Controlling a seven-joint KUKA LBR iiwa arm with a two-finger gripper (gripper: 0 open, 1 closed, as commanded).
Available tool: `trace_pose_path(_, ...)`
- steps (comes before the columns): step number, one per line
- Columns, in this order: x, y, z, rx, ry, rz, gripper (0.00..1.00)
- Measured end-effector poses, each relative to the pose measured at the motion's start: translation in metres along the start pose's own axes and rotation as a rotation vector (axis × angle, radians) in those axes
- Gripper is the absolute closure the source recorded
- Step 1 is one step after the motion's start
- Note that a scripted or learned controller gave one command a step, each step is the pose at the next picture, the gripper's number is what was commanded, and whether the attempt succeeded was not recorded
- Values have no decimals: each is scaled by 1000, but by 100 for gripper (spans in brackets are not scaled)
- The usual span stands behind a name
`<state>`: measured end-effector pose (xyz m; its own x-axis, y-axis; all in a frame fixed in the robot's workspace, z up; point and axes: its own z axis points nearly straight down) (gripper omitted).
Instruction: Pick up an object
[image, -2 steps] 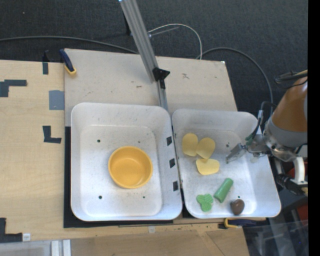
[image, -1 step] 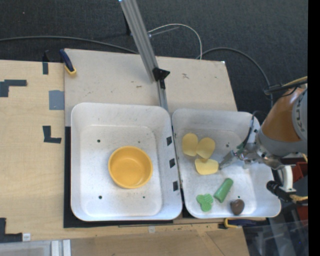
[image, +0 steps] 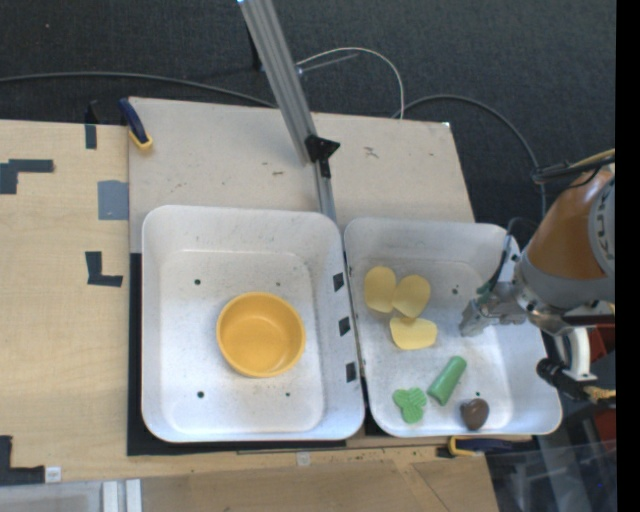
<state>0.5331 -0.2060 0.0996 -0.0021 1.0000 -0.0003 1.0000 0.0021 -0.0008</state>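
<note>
In the right bin (image: 400, 240) lie three pale yellow heart-shaped pieces (image: 399, 296), a green cylinder (image: 447, 380), a small green leafy piece (image: 409, 404) and a brown rounded piece (image: 474, 412). My gripper (image: 478, 318) hangs over the right side of that bin, just right of the yellow pieces and above the green cylinder. Nothing shows between its fingers. The arm's orange band (image: 572, 235) is at the frame's right.
The left bin (image: 170, 240) holds a yellow bowl (image: 260, 333). A grey metal pole (image: 290, 85) slants down from the top to the bins' dividing edge. Cables run over the dark floor behind. A blue and yellow clamp (image: 135, 123) lies on the bench's back left.
</note>
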Motion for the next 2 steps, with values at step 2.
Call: trace_pose_path(2,5,-9,-98,-5,-1,0,100)
